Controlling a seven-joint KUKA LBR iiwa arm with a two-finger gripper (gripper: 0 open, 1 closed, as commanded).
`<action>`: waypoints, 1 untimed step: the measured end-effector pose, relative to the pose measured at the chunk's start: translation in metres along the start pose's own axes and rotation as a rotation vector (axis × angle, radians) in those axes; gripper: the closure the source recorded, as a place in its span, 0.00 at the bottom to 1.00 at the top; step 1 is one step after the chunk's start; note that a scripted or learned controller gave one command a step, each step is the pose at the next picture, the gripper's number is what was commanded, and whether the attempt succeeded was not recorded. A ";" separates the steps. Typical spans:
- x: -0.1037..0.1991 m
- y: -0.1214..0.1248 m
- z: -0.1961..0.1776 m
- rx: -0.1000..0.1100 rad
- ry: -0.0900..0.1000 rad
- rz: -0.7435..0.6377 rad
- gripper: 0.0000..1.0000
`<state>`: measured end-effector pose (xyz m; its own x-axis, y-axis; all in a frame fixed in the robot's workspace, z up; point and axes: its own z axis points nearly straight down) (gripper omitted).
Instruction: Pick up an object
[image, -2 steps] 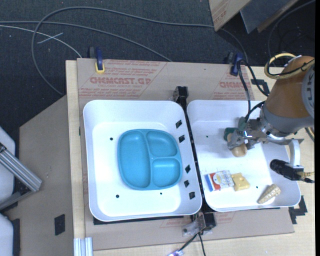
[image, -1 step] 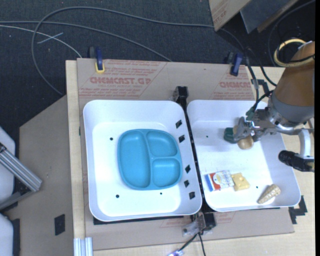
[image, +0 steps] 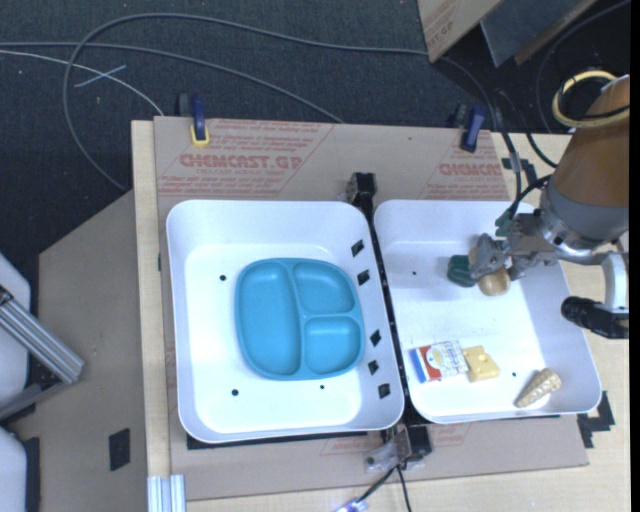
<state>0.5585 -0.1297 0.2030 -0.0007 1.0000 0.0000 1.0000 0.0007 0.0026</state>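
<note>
Blue and glossy, a three-compartment plastic plate (image: 299, 318) with rounded corners lies in the left bin (image: 190, 300), which we see as a shallow white tray with a smooth sheen and small black dots near its corners. Between the two bins runs a dark seam with small black clips.

In the right bin (image: 440, 240) we find a small card or packet (image: 440, 361) printed in red, white and blue, its writing too small for us to read, touching a pale yellow wedge like cheese (image: 482, 364). Near the front right corner lies a ridged, cream-coloured cone (image: 538, 387). Farther back a dark green object (image: 460, 269) and a rounded tan object (image: 493, 285) sit right at the end effector (image: 497, 262), a grey metal assembly low over the bin; we cannot tell whether its fingers are spread or closed, nor whether anything sits between them.

Both bins rest on a table of tan board held by blue clamps (image: 199, 118) at the back edge. Faded red print on it reads "CHEMCAST", the rest unclear. Dark carpet with loose grey cables (image: 100, 75) surrounds the table.
</note>
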 end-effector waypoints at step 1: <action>0.043 -0.007 -0.002 0.005 0.003 -0.004 1.00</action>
<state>0.5517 -0.0870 0.2053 -0.0045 1.0000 0.0034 1.0000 0.0045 -0.0022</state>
